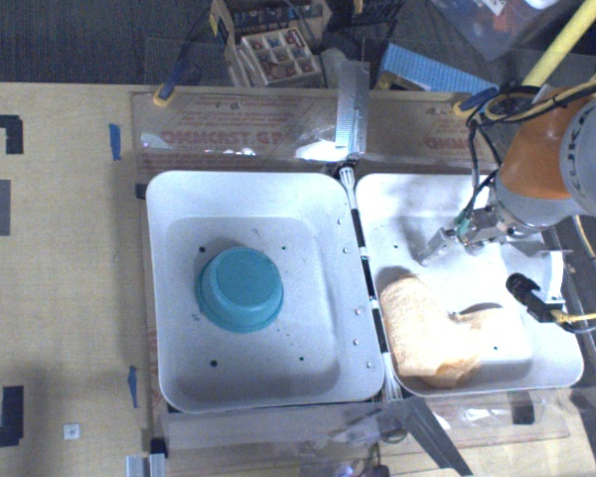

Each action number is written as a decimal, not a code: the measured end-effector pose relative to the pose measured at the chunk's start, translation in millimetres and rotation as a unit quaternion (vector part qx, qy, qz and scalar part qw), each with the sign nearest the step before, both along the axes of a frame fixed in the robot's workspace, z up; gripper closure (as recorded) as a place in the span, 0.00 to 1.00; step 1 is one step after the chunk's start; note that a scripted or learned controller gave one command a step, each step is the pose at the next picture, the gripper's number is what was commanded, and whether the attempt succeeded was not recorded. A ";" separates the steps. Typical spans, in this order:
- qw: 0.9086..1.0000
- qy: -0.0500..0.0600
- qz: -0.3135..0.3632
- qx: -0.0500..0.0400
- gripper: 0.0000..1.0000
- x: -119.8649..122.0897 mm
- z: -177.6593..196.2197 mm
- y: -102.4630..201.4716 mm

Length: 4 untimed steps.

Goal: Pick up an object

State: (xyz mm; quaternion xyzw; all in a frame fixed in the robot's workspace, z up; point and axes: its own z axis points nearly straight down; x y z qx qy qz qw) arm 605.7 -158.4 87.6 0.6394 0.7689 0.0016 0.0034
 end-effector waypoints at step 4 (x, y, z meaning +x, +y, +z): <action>0.999 0.000 -0.037 0.000 0.00 -21.6 0.2 -1.1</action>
